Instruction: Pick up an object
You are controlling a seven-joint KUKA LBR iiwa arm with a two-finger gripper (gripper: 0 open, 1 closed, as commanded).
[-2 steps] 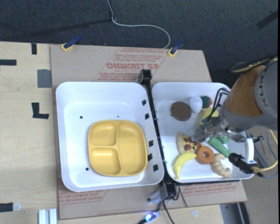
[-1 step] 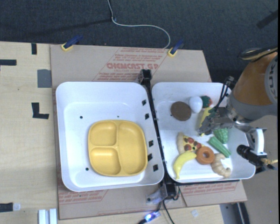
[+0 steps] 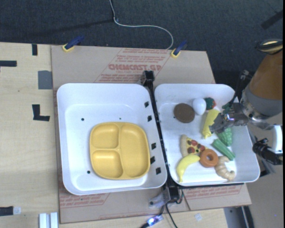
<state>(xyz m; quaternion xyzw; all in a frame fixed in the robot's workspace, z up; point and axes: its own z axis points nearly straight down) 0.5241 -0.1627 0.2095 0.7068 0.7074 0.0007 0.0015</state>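
Observation:
The right bin [image 3: 171, 95] holds toy food: a brown round cookie [image 3: 184, 112], a white egg [image 3: 199, 105], a yellow corn cob [image 3: 209, 121], a pizza slice [image 3: 192, 146], an orange donut [image 3: 209, 157], a banana [image 3: 185, 164], a green leafy piece [image 3: 224, 142] and a tan piece [image 3: 225, 169]. My gripper [image 3: 224, 119] hangs low at the bin's right side, right beside the corn cob and above the green piece. The arm's orange band [image 3: 270, 77] sits above it at the right edge.
The left bin [image 3: 71, 99] holds a yellow divided plate [image 3: 119, 150]. Both bins rest on a cardboard sheet [image 3: 128, 63] held by yellow and blue clamps. A white cable [image 3: 133, 25] runs across the dark floor behind.

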